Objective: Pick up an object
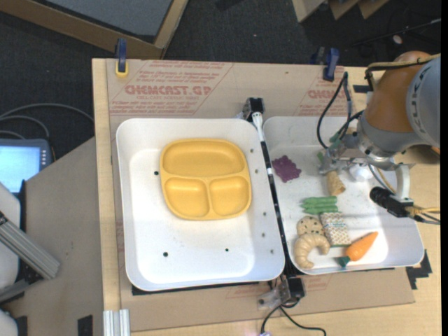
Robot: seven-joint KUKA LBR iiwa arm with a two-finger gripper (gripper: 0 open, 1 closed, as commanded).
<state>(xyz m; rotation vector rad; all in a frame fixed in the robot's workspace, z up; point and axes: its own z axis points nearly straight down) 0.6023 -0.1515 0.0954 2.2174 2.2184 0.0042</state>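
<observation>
Gripper (334, 165) low in right bin (399, 257), over beige piece (336, 183); finger state cannot tell. Carrot (362, 245), croissant (311, 246) nearby.

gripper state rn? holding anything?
Gripper: low in the right bin, just above the small beige piece; grasp cannot be told.

Toys (329, 233) crowding right bin (402, 257)
</observation>
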